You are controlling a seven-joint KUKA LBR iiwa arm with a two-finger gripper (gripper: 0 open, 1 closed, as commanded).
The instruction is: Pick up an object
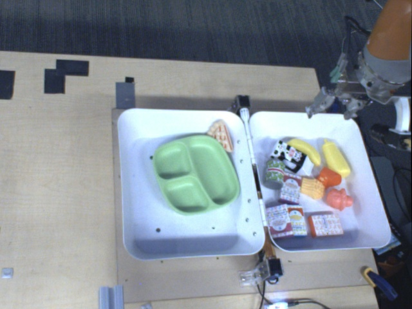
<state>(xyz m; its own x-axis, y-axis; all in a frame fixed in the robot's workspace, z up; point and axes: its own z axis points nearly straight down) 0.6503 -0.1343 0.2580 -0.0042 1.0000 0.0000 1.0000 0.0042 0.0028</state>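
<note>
The toys lie huddled in the right bin (367, 192), the banana (304, 150) uppermost and easiest to reach; the left bin (132, 172) holds a green tray (193, 172); the gripper (335, 105) hangs above the right bin's far rim, fingers spread and holding nothing, likely poised to descend.

You can read no text here: the printed cartons (286, 219) at the lower right are too blurred.

Jumbled toy foods (308, 188) in right bin (367, 172), yellow banana (304, 149) uppermost
</note>
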